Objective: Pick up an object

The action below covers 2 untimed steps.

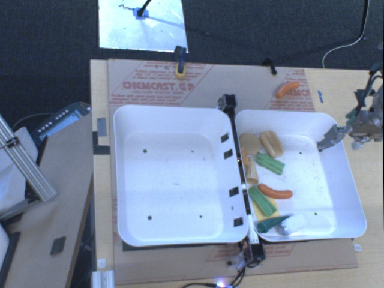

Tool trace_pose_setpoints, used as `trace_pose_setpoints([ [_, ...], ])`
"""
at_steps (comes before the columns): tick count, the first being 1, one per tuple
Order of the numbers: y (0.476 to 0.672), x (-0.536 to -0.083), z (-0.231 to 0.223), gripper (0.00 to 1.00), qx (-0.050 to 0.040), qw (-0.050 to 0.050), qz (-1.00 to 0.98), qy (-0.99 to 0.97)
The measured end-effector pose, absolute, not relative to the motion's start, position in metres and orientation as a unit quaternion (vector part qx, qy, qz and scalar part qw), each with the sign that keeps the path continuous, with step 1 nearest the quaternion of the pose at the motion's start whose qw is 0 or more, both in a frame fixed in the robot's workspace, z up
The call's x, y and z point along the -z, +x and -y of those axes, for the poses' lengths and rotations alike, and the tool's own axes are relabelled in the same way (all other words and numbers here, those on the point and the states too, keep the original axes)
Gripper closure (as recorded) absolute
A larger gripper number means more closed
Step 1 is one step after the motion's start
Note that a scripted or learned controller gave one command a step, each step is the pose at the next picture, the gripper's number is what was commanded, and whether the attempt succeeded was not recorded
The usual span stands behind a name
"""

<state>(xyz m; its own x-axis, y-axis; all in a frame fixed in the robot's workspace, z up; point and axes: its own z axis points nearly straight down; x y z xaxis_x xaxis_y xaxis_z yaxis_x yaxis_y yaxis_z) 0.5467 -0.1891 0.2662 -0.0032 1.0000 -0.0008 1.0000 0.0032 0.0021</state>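
Claw [329, 139] at the far right, just over the right rim of the right bin [351, 185], near its top corner. Open or closed: cannot tell from this view. Well apart from all the toys, touching none of them. Grey arm [367, 123] right behind it, at the edge of the view.

Toy food all in the left part of the right bin, close to the wall shared with the left bin [174, 125]. Tan bun [271, 143] at the top of the bunch. Green block [270, 163] just below the bun, tilted. Tan roll [250, 161] to the left of those two, long side along the bin wall. Orange sausage [276, 192] lower down, lying sideways. Green stick [260, 199] just beside that sausage, on top of a yellow piece [270, 207]. Green and white tube [283, 224] at the bottom, white end to the right, close to the bin's lower wall.

Second sausage [288, 89] outside both bins, on the brown sheet [150, 80] with red letters, above the right bin. Yellow clamp [180, 71] at the top edge of that sheet, above the left bin. Black clips [228, 155] in a row between the two bins. Shiny metal plate [120, 23] past the bench, on the dark floor.
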Motion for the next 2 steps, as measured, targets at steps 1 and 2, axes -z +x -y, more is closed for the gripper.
trace_pose_setpoints([
  [1, 0.561, -0.076, 0.176, 0.0, 0.0009, -0.003, -0.708, 0.706],
  [2, 0.628, -0.086, 0.151, 0.0, -0.0028, 0.003, -0.71, 0.704],
])
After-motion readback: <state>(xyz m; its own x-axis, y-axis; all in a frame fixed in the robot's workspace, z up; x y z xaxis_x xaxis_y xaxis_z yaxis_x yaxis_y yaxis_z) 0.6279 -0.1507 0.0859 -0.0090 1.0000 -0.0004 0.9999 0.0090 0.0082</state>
